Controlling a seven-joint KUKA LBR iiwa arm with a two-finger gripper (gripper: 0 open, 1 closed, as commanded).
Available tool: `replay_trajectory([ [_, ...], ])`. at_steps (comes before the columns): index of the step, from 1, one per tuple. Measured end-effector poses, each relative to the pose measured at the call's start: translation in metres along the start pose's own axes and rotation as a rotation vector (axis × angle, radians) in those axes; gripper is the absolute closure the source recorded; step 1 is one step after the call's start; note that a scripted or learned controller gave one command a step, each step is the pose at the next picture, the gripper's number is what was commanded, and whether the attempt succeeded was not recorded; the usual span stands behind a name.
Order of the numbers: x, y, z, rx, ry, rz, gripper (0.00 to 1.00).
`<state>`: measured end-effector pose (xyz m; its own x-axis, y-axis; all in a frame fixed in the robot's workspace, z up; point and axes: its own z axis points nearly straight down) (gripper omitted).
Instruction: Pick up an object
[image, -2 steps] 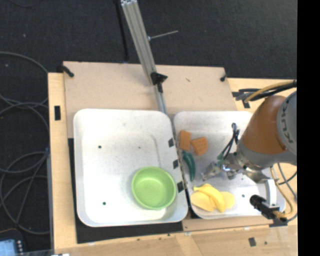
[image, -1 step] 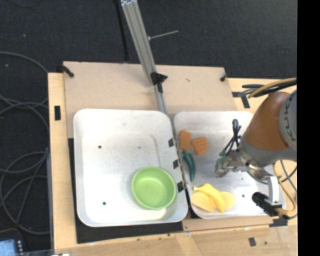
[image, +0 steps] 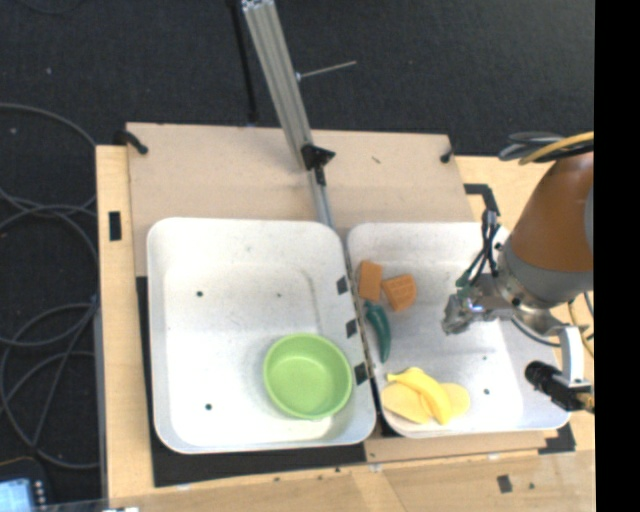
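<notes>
In the right bin (image: 430, 245) lie two orange blocks (image: 386, 288) near its left wall, a small teal object (image: 379, 326) just below them, and a yellow banana-like piece (image: 426, 396) at the front edge. A green bowl (image: 307, 375) sits in the left bin (image: 230, 260) near its front right corner. My gripper (image: 460, 315) hangs over the middle of the right bin, to the right of the orange blocks and above the yellow piece, with nothing seen between its fingers.
A slanted metal pole (image: 290, 110) runs from the top down to the divide between the bins. The arm's orange and grey body (image: 550, 240) covers the right bin's right side. Cables lie on the dark floor at the left.
</notes>
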<state>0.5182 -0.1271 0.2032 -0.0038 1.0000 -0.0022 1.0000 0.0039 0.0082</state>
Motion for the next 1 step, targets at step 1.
replay_trajectory([
  [1,-0.0022,0.0036,-0.0646,-0.001,0.0,0.0,1.0],
])
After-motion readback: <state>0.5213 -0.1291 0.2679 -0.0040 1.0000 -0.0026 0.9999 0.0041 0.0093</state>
